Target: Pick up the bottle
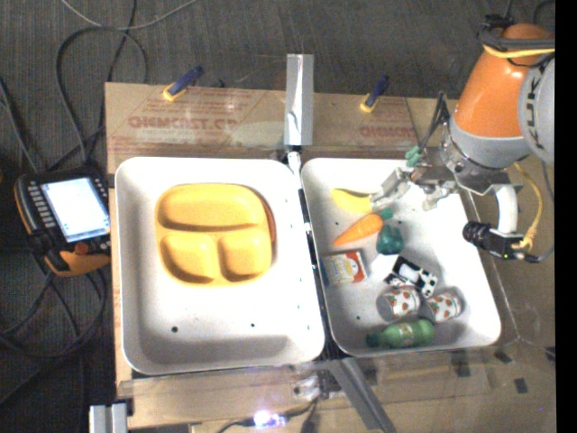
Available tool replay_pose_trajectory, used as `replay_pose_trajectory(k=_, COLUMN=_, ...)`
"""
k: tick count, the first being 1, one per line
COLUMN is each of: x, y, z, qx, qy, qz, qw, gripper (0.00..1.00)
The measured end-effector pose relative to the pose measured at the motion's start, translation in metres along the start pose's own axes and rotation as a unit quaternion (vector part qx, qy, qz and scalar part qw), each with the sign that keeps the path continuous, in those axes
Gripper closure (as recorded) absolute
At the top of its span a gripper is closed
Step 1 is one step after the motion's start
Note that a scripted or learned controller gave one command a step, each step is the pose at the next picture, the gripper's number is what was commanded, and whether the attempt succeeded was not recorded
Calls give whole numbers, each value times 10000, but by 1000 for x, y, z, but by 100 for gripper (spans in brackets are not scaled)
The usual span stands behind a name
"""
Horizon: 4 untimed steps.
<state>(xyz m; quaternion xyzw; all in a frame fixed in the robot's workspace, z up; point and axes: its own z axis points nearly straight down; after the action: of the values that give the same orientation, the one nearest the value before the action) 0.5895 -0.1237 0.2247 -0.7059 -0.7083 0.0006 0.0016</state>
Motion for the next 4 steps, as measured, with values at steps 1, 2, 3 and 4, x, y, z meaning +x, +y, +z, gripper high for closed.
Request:
replay_pose_trajectory(k=1, x=-32, y=-17, z=107, qx=2, qy=-3, qz=-391, qw=9992, gripper=0)
replay_pose_trajectory(k=2, x=-53, y=-4, z=135, qx=-55, qy=-20, qz=-1528, qw=9882, gripper=0)
replay_pose_trajectory(k=3, x=-54, y=-2, z=125, qx=-78, qy=-30, qz=-1524, qw=9883, gripper=100)
replay_pose_trajectory(k=4, x=-21, y=55, z=3, qx=-16, qy=-20, qz=-1515, qw=9885, gripper=100)
